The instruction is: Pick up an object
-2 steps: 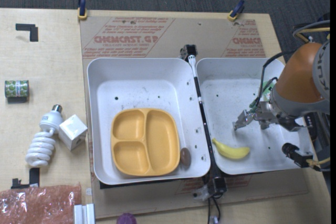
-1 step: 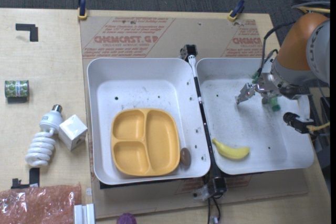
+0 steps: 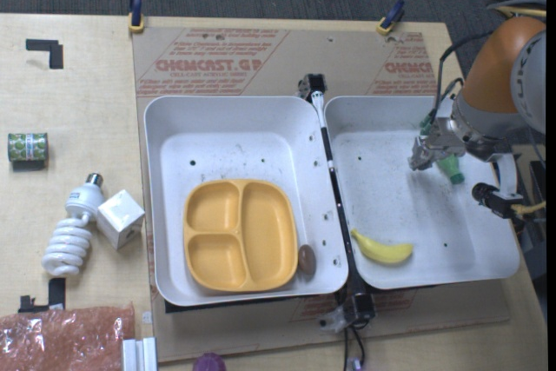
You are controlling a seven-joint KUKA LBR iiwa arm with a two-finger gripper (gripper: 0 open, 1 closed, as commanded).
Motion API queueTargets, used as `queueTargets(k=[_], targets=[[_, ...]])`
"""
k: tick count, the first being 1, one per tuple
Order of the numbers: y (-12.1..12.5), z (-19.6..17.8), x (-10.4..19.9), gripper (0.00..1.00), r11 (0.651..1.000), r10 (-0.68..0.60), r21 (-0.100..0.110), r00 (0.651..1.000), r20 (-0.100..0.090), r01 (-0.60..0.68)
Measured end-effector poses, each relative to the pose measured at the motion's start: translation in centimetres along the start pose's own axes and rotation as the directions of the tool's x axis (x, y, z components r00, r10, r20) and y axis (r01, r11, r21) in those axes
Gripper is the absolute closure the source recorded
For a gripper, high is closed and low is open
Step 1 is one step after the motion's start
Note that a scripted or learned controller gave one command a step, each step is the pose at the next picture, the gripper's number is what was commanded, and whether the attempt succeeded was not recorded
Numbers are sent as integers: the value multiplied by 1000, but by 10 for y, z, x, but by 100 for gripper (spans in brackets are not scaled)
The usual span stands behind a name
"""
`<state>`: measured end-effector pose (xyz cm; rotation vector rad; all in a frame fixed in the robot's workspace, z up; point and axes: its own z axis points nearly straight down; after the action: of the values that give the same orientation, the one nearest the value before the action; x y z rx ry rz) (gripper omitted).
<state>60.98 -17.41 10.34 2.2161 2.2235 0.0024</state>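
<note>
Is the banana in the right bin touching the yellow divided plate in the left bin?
Apart. The camera view shows the banana lying in the right bin and the yellow plate in the left bin, with both bin walls between them.

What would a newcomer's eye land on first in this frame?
Most likely the yellow three-compartment plastic plate in the left white bin, a small brown object at its right edge. Next, the yellow banana low in the right white bin, and the gripper above it beside something green.

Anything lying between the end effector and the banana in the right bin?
No. In the camera view, only bare white bin floor separates the end effector from the banana.
</note>
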Motion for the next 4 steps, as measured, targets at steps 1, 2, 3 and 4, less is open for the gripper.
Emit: queueTargets(k=[1, 2, 3, 4], targets=[[49, 11, -42, 100, 1000, -4, 15, 1000, -15, 4], [-8, 10, -43, 100, 1000, 0, 3, 1000, -10, 0], [49, 11, 4, 100, 1000, 1, 1, 1000, 1, -1], [49, -9, -48, 100, 1000, 2, 0, 1000, 1, -2]])
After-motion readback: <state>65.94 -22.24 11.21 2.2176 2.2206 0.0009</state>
